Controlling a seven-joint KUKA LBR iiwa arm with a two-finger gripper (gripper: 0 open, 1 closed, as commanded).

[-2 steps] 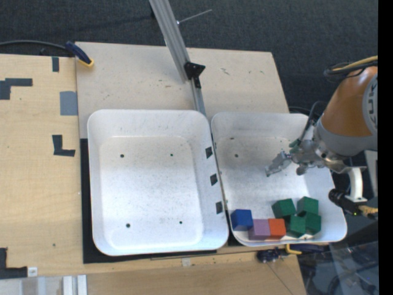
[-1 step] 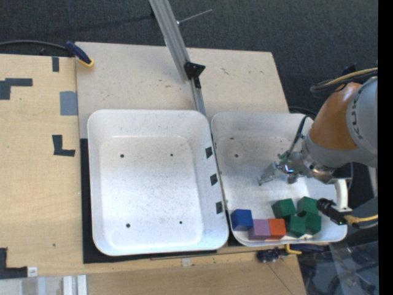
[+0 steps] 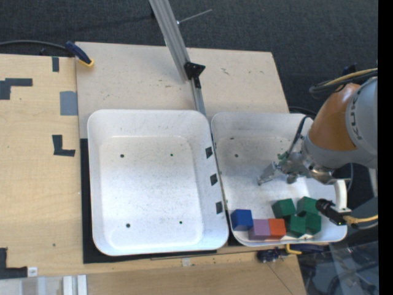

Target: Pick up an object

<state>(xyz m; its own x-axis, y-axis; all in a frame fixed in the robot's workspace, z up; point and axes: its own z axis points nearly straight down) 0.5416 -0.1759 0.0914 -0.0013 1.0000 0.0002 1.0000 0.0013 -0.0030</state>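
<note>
The arm [image 3: 344,128] reaches in from 3 o'clock, its jaws [image 3: 268,176] low over the right bin [image 3: 245,134], nothing visibly between them. At that bin's 6 o'clock edge sit a blue block [image 3: 241,219], purple block [image 3: 261,228], orange block [image 3: 277,227] and green blocks [image 3: 298,216]. The left bin [image 3: 98,165] lies at 9 o'clock on the bench [image 3: 135,72].

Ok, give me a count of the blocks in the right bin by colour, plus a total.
Blue block: 1
Purple block: 1
Orange block: 1
Green blocks: about 3, clustered, so the count is approximate
Total: about 6, all at the near edge of the right bin.
</note>
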